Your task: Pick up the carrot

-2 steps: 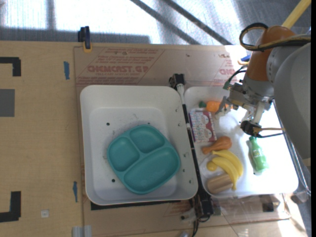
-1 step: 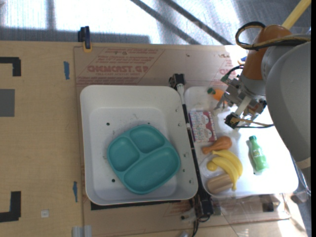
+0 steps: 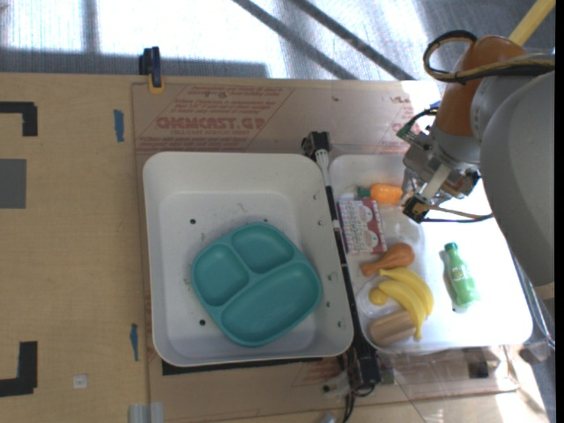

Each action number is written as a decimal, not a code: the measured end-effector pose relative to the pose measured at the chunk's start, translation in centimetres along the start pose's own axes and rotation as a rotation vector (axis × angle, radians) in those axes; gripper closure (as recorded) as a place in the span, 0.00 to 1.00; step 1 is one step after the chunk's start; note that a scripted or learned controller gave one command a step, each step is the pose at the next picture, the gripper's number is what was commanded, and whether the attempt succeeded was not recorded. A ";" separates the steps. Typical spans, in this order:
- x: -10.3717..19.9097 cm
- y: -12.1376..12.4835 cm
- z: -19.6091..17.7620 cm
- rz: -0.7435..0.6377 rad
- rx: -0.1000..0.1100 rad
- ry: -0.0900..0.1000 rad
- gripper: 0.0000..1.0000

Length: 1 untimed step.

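The carrot (image 3: 385,192) is a short orange piece with a green end, lying near the far wall of the right bin (image 3: 493,324). My gripper (image 3: 425,183) hangs over that bin just to the right of the carrot, close to its tip. The carrot lies on the bin floor, and I cannot see whether the gripper touches it.
In the right bin, a pink-and-white packet (image 3: 361,225), a brown drumstick (image 3: 392,256), a banana (image 3: 410,295), a bread roll (image 3: 394,327) and a green bottle (image 3: 458,276) lie nearer than the carrot. The left bin (image 3: 167,192) holds a teal divided plate (image 3: 256,282).
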<state>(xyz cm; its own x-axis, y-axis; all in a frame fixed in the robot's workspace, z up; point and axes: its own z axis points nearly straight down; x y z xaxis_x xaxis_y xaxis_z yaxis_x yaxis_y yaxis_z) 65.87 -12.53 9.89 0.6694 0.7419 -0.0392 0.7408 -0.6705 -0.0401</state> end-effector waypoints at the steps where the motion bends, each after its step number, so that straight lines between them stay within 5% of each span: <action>1: -0.7 -0.1 0.1 0.001 0.019 -0.020 0.00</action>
<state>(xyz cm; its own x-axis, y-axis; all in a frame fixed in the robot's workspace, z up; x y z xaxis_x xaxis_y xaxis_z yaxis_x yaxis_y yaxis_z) 65.35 -12.96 9.80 0.6687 0.7412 -0.0592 0.7388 -0.6713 -0.0595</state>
